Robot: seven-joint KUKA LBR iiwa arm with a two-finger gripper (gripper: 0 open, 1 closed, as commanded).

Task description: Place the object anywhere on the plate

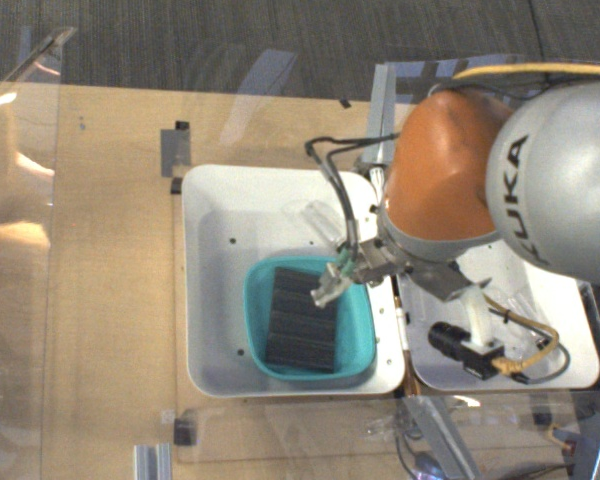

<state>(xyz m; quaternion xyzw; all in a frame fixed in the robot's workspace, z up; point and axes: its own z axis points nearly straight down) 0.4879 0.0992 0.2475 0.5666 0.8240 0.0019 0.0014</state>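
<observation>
A dark grey, ribbed rectangular block [302,323] is seen lying flat inside a teal, square plastic plate [256,303] with a raised rim, which is set in the near right part of the left shallow white bin [208,258]. The block is contained well within the rim, so the placing is judged to be done or very nearly so. The two-finger gripper [330,286] is held at the block's far right corner, by the plate's far edge, a position suited to letting go and lifting clear. Contact with the block may exist, but the view is blurred there. Whether the jaws are released or clenched cannot be told.
</observation>
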